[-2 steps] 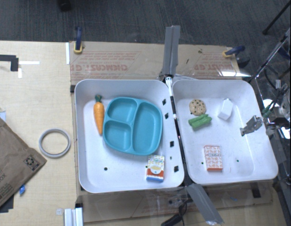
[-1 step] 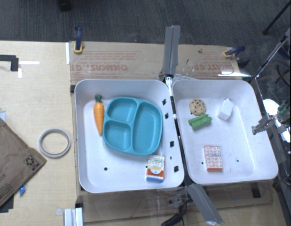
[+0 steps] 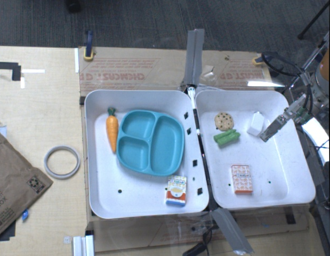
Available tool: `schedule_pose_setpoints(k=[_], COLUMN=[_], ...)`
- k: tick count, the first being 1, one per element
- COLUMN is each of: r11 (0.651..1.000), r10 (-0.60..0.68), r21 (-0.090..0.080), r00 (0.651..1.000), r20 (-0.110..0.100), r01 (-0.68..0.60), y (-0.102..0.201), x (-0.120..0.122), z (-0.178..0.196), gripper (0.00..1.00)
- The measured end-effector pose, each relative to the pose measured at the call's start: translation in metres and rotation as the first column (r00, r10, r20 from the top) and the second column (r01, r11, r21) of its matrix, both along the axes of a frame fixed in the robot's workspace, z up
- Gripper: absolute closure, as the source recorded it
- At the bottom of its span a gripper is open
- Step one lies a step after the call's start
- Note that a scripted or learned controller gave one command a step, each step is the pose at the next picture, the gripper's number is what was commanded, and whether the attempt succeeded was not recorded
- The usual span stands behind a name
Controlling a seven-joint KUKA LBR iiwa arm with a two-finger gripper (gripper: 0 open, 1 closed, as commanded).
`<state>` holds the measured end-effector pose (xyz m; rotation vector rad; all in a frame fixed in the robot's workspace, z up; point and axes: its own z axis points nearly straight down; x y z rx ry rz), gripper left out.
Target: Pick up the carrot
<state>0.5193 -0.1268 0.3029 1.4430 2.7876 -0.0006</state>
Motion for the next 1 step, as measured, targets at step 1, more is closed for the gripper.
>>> schedule_pose_setpoints(k=[1], r11=[0.826], r10=[-0.564], r21=[-0.001], r00=[0.826], r20=[-0.002], r01=[0.564], y=[0.0361], x=[0.0587], z=[0.0352], gripper=[0.00])
